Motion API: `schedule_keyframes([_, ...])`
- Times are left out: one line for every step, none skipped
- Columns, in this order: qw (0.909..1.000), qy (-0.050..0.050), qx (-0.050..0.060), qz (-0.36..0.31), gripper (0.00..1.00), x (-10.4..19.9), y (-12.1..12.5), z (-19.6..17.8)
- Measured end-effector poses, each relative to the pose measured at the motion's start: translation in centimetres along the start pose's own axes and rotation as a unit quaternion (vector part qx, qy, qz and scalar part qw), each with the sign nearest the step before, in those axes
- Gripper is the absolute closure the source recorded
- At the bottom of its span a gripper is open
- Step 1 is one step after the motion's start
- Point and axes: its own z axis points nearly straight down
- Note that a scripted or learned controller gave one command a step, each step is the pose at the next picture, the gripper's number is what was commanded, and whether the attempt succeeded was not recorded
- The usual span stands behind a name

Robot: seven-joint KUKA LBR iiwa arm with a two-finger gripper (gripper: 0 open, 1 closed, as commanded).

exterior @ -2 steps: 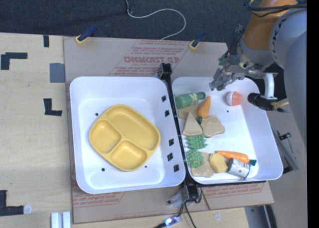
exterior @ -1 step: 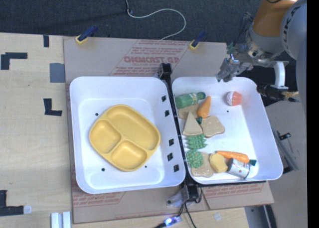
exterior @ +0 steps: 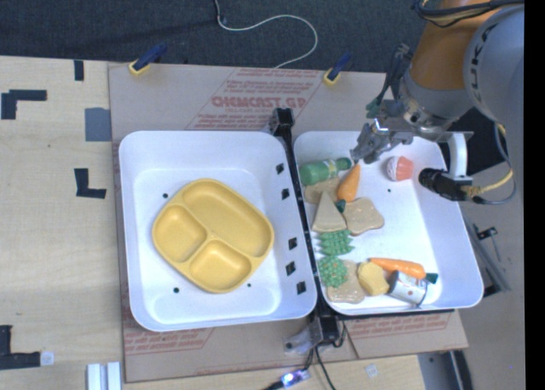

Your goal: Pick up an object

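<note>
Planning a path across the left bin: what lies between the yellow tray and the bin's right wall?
In the camera view, bare white bin floor separates the yellow divided tray from the right wall; nothing rests there.

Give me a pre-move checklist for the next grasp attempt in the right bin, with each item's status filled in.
1. Tool is over the right bin, near its top left part: ok.
2. A target lies close by: the upper carrot and the green bottle sit just below the tool: ok.
3. Tool already carries something: cannot tell.
4. Target is free of neighbours: not ok, the upper carrot touches the bottle and the bread slices.
5. Yellow tray in the left bin is away from the arm's path: ok.
6. Cable behind the bench stays outside the bins: ok.
</note>
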Motion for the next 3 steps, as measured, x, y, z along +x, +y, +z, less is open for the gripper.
schedule_keyframes([1.0, 0.0, -0.001, 0.0, 1.0, 3.1, -3.3, -1.4])
schedule_keyframes([1.0, 0.0, -0.002, 0.0, 1.0, 2.7, -2.0, -0.5])
schedule_keyframes([1.0, 0.0, -0.001, 0.001, 1.0, 2.9, -2.9, -1.4])
